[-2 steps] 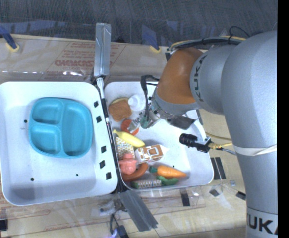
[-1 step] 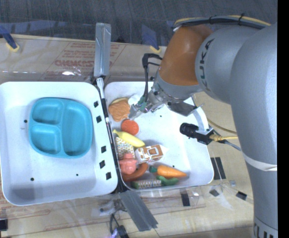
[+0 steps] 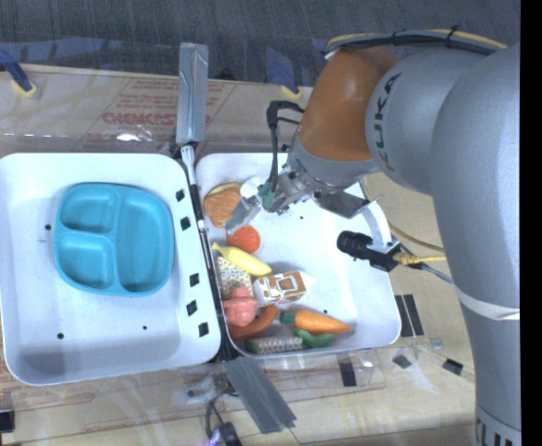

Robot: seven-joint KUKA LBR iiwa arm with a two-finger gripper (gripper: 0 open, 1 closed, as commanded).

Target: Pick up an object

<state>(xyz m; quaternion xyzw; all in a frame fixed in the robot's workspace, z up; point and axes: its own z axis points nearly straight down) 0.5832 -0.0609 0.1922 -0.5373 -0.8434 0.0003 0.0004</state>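
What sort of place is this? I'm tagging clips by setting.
Probably a robotics lab bench for pick trials: a grey arm reaches over two white bins, one holding toy food, one a blue tray.

So on my feed the left white bin [image 3: 10, 277] fills the left half of the frame, and a light blue divided plate [image 3: 114, 238] lies flat in its upper middle. The worktop [image 3: 85, 110] behind it, upper left, is covered in clear plastic with red print. A grey bar [image 3: 191, 91] runs up from where the bins meet.
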